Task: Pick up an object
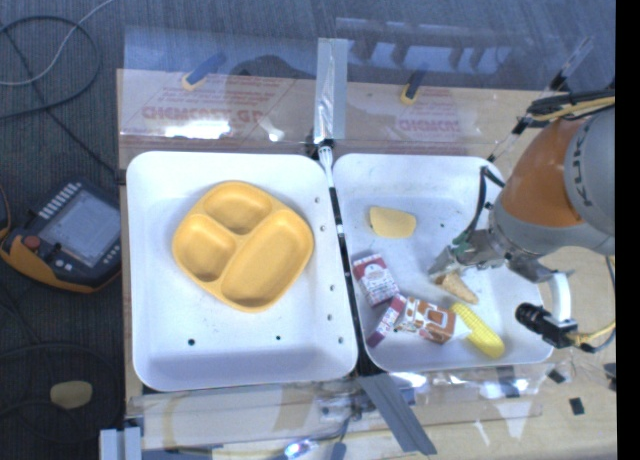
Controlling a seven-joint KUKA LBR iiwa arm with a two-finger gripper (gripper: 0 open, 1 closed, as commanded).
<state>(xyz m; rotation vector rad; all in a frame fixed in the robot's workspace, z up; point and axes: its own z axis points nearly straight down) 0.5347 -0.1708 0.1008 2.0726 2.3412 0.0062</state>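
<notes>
We see the gripper point(452, 266) low inside the right bin point(440, 173), near that bin's right wall, with the grey arm point(560, 188) and its orange band reaching in over the desk's right edge. We cannot tell whether the gripper is open or closed, as the wrist hides most of it. Its tip sits right at a tan wedge-shaped piece point(460, 288), touching it or just above it; we cannot say which, and nothing shows as held.

In the same bin, a pale yellow slice point(391, 222) lies toward the far wall, well apart from the gripper. A small red-and-white carton point(374, 279) rests against the left wall, and two more cartons point(412, 320) lie near the front edge. A yellow corn cob point(478, 331) lies tilted by the front right corner, just beside the tan piece.

The left bin point(150, 248) carries a yellow divided plate point(242, 244) at its middle. A handheld pendant point(62, 238) lies on the floor past the desk's left edge.
</notes>
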